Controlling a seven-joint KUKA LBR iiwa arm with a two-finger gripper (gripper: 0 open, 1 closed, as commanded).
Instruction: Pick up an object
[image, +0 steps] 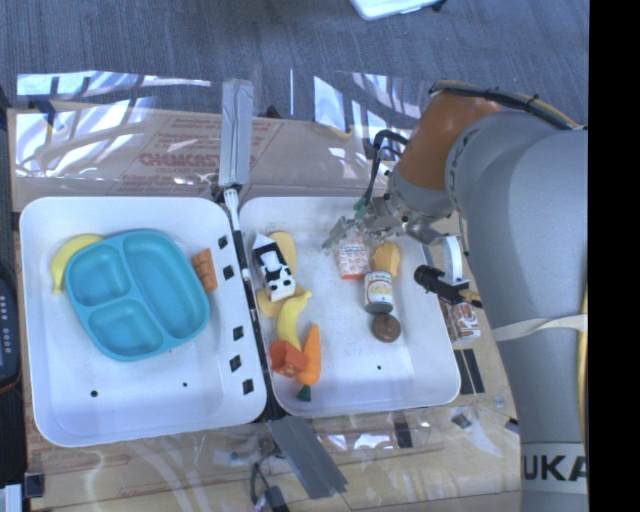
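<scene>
The arm reaches into the right bin (440, 372) from about three o'clock, and its pincer (352, 228) sits low over the bin's upper middle, at roughly one o'clock from the bin's centre. Whether the pincer is apart or together cannot be told from this slant (the wrist and its cabling crowd the tips). Just under it lies a small orange-and-white packet (352, 260), which looks the likeliest target; nothing is visibly between the tips, so no grasp can be claimed.

The step in hand seems to be the approach or descent onto a thing. Close neighbours make this fiddly: a small can (379, 291) lies at five o'clock from the packet, with a brown round piece (386, 327) below it. Further toward nine o'clock are a black-and-white cow toy (270, 268), a banana (291, 315) and a carrot (311, 355).

The left bin (60, 400) holds a blue divided plate (135, 292).

The next move probably calls for settling squarely on the packet, closing, then lifting straight up without nudging the can.
</scene>
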